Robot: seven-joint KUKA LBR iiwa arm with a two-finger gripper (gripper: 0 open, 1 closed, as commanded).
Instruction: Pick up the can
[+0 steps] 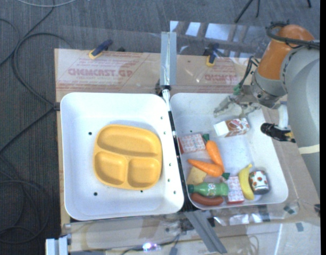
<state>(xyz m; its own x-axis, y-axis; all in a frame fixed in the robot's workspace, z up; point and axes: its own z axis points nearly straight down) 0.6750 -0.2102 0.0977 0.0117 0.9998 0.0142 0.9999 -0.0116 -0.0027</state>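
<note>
Gripper above right bin, can apparently upright, yellow tray left

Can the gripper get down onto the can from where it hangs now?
Probably yes. The gripper hangs over the far end of the right bin, and the can lies at the near right corner with nothing on top of it. The banana pressed against its left side could crowd one finger.

Yellow tray, orange carrots, white bins.

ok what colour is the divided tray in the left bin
Yellow-orange all over; the divided tray shows plainly in the camera view.
</note>
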